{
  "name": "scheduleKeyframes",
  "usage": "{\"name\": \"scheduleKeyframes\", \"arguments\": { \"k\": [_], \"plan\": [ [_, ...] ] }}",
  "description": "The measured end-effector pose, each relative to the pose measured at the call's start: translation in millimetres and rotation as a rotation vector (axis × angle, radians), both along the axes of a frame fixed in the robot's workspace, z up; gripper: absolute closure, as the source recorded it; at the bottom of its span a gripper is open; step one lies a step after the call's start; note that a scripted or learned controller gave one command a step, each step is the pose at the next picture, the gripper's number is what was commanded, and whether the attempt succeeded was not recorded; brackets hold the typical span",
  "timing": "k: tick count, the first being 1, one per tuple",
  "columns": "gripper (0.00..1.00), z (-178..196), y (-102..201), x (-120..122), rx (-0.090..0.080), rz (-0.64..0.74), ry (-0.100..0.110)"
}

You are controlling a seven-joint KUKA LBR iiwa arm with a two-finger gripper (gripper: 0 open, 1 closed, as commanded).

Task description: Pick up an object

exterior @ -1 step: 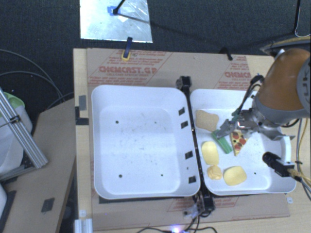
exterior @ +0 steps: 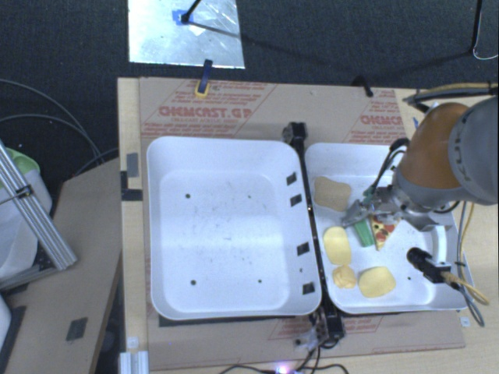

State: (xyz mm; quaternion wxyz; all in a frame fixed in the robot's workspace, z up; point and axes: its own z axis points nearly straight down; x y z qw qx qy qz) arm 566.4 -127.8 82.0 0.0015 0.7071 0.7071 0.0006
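The grey arm's two-finger gripper (exterior: 365, 215) hangs low in the right white plastic bin (exterior: 343, 159), right over a small green stick-shaped object (exterior: 363, 233) beside a red-and-yellow pizza-slice toy (exterior: 381, 231). Whether its fingers are parted or grip anything I cannot tell (the wrist hides them). The green stick's long axis runs from upper left to lower right, so a good grasp would probably close across its narrow width, clear of the pizza slice.

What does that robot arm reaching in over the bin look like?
The arm is bulky and rounded, grey with a broad orange band above the wrist. It narrows to a small metallic grey end effector. A thin black cable runs along the wrist.
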Motion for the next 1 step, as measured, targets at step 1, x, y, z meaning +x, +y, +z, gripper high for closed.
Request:
{"name": "scheduleKeyframes", "arguments": {
  "k": [1],
  "plan": [
    [1.00, 19.9, -2.0, 3.5, -0.009, 0.000, -0.017]
  ]
}}
